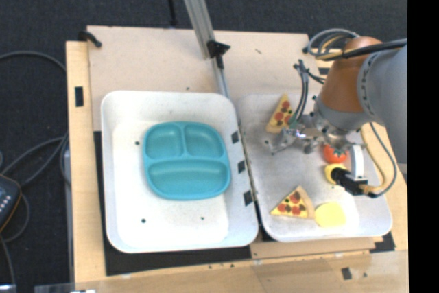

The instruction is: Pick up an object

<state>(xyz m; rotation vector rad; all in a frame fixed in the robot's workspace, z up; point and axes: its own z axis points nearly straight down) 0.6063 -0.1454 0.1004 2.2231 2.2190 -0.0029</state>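
Camera view: the jaws sit low in the right bin (pixel 384 226), between a pizza slice (pixel 280 113) above and another pizza slice (pixel 293 204) below; their state I cannot tell. Approach step; next, close on something.

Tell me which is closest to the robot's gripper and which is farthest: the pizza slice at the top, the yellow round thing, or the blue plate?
Measured from the gripper in the right bin:
1. Upper pizza slice, just above it.
2. Yellow round piece, toward the bin's bottom right corner.
3. Blue divided plate, across in the left bin.
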